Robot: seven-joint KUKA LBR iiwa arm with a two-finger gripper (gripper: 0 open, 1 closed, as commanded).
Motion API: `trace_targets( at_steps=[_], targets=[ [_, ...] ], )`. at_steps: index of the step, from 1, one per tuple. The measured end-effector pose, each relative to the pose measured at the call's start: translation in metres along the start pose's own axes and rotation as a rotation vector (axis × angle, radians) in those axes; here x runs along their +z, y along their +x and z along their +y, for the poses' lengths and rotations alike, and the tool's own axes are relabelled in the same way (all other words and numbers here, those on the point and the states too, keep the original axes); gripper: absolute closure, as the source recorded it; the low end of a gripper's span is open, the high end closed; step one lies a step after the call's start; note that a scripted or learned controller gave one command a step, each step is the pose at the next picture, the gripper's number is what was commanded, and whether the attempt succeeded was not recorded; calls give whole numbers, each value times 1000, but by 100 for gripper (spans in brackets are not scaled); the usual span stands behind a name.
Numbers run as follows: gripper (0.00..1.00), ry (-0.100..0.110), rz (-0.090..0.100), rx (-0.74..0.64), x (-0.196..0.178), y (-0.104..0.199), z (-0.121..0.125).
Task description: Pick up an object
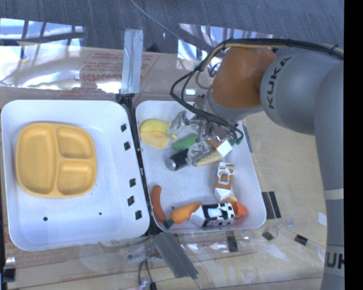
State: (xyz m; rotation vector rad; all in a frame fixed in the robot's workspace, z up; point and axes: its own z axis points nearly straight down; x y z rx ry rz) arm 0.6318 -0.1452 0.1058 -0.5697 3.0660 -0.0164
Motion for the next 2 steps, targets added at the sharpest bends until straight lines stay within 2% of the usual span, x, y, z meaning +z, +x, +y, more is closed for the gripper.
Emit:
trace_targets(
  at_steps=[1, 2],
  targets=[
    [0, -12, 18, -59, 12, 77, -7],
    [0, -6, 5, -165, 7, 136, -18]
  ],
)
